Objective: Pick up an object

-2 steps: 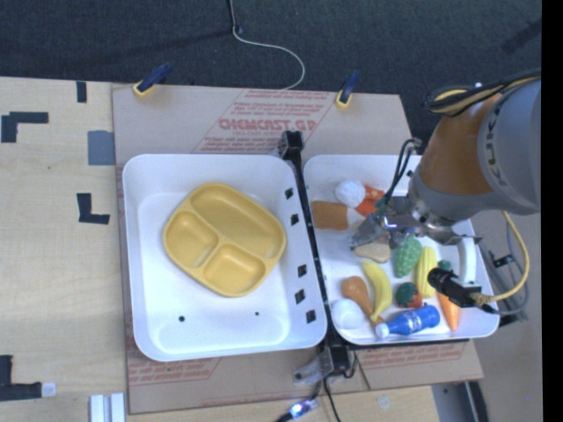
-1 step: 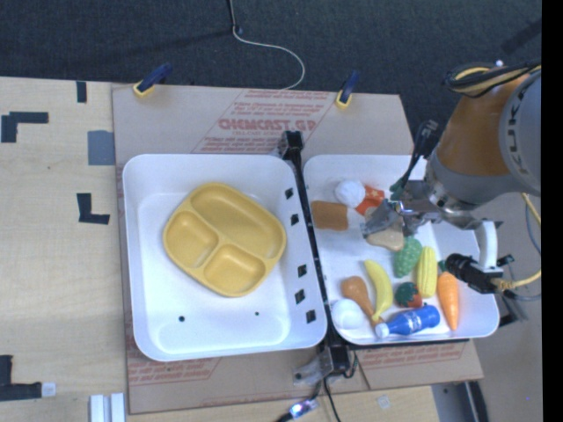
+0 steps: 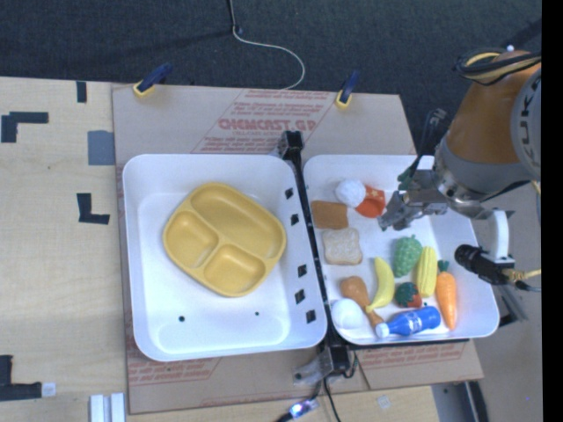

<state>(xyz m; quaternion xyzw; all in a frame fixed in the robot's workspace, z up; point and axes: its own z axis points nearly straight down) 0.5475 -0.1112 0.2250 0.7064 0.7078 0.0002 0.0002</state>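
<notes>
One gripper (image 3: 393, 221) over right bin (image 3: 479, 236), finger state unclear; green grapes (image 3: 406, 255) just below, red piece (image 3: 372, 203) up-left

even, fairly bright overhead light. soft short shadows under claw (image 3: 398, 211) and beneath toy food just below it. white bins (image 3: 141, 236) left of claw near overexposed, mild glare. slight overall softness, low resolution; dark floor above claw murky.
</notes>
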